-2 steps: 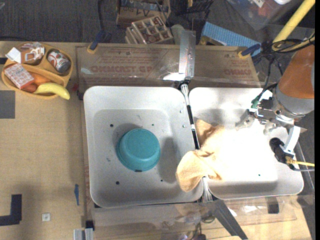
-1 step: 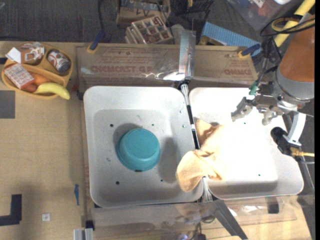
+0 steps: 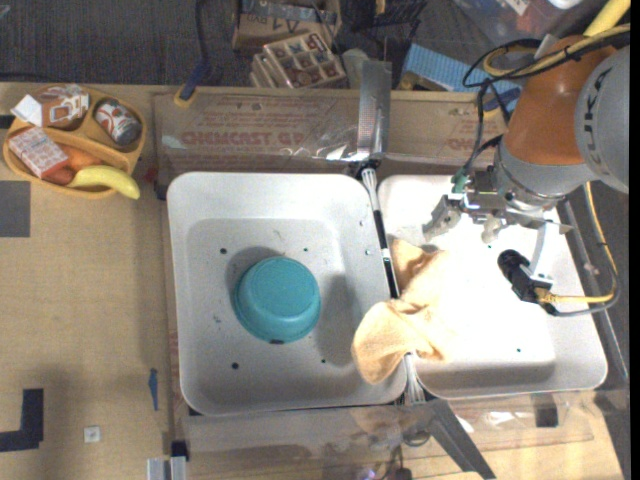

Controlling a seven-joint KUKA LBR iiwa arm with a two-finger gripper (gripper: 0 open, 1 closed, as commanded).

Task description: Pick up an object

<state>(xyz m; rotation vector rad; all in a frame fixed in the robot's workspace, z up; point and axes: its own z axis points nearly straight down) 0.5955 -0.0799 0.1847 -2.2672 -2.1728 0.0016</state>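
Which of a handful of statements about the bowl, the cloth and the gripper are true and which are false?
1. The teal bowl sits in the left bin. True.
2. The yellow cloth lies wholly inside the right bin. False: it drapes over the divide between both bins.
3. The gripper hovers over the right bin. True.
4. The gripper holds the bowl. False: nothing sits between its fingers, and the bowl is in the other bin.
5. A banana lies in the left bin. False: it rests in an orange tray outside the bins.

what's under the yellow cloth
The yellow cloth lies draped over the divider between the left bin and right bin, covering both rims there. Anything smaller beneath it is hidden.
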